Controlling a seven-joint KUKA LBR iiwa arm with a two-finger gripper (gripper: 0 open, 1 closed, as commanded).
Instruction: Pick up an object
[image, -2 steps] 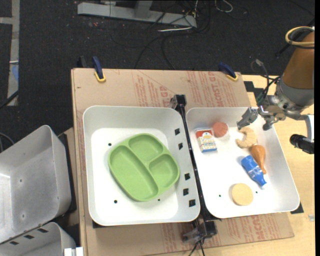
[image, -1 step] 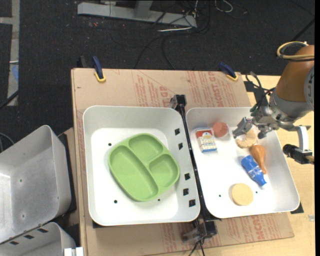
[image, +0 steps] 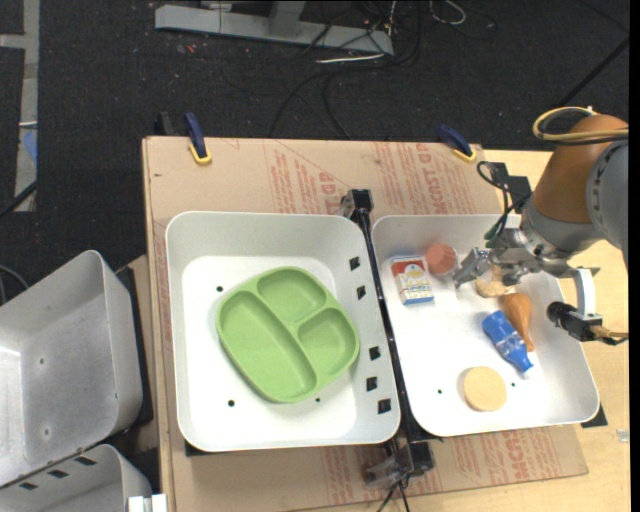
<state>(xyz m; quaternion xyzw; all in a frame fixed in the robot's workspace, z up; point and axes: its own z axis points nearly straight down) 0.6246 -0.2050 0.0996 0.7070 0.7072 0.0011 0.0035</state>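
In the right bin (image: 560, 405) lie a small white box with red and blue print (image: 413, 281), a reddish round piece (image: 441, 258), a tan lump (image: 489, 288), an orange cone (image: 520, 316), a blue packet (image: 507, 342) and a tan disc (image: 484, 388). My gripper (image: 473, 268) reaches in from the right and hangs low over the upper middle of this bin. It sits between the reddish piece and the tan lump, very close to both. The tan lump is partly hidden under the wrist.
The left bin (image: 190, 400) holds a green divided plate (image: 288, 333). A black divider (image: 378, 320) runs between the bins. A grey tub (image: 60, 370) stands off the bench at the left. Cables lie on the dark floor behind.
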